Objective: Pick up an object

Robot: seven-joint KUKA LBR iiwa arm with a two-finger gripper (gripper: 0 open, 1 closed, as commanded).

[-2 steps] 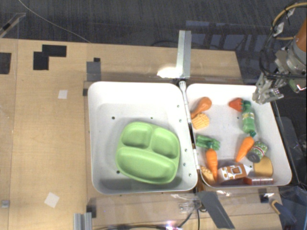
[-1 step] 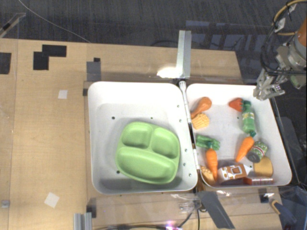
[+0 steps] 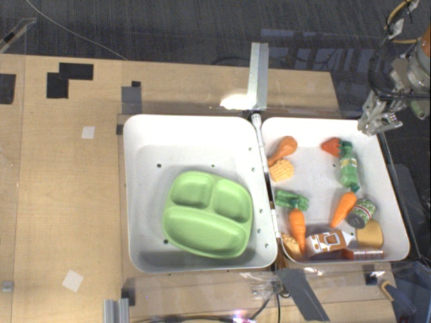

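One arm, and you cannot tell how its jaws (image 3: 378,118) stand as they hang over the top right corner of the right bin (image 3: 399,200). Nearest below and left of them lies the red tomato (image 3: 330,146), touching a green bottle (image 3: 348,167) whose long axis runs up-down.

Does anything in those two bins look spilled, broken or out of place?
Nothing looks broken or spilled. The toy food lies jumbled in the right bin, some pieces piled in its near corner, while the green tray sits slightly askew in the left bin.
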